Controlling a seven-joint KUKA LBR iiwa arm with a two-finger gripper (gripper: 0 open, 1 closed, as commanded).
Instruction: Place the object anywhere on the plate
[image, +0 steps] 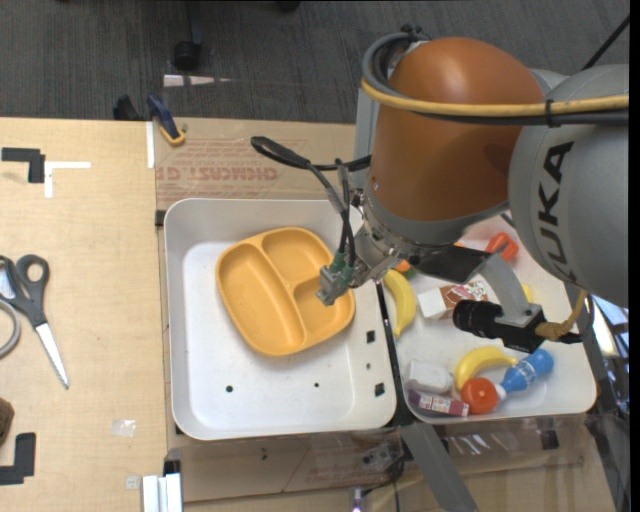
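A yellow plate (270, 290) with divided compartments lies in the left white bin (200, 390), toward its back. My gripper (332, 287) hangs low over the plate's right compartment, near the rim by the wall between the bins. A small greenish bit (342, 268) shows at its tip, and I cannot tell whether that is a held object or part of the gripper. The bulky grey arm with its orange band (450, 120) hides the area behind and to the right of the gripper.
The right bin (575, 400) holds two bananas (400, 302) (478, 362), a blue bottle (528, 368), a red-orange item (480, 395), a white box (430, 375) and a brown packet (465, 293). Scissors (35, 310) lie on the bench at the left.
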